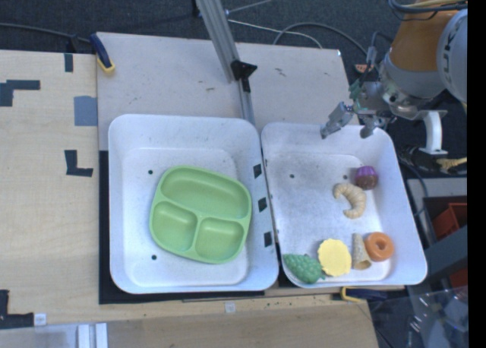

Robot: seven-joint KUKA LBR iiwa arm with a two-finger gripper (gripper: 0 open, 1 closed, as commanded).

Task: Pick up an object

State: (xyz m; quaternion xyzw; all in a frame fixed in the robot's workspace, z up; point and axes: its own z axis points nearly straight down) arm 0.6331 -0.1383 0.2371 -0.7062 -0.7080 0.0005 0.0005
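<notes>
My pincer [351, 124], fingers apart and empty, hovers beyond the croissant [351, 199]; crowded neighbours risk a misgrasp.

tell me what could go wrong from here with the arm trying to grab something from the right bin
The toys crowd together: the purple piece touches the croissant, and the yellow disc, broccoli and donut cluster in the near corner, so the fingers may nudge a neighbour or close on two. That cluster also hugs the bin wall, which could block a finger. The open gripper hangs over the far rim, away from everything.
</notes>
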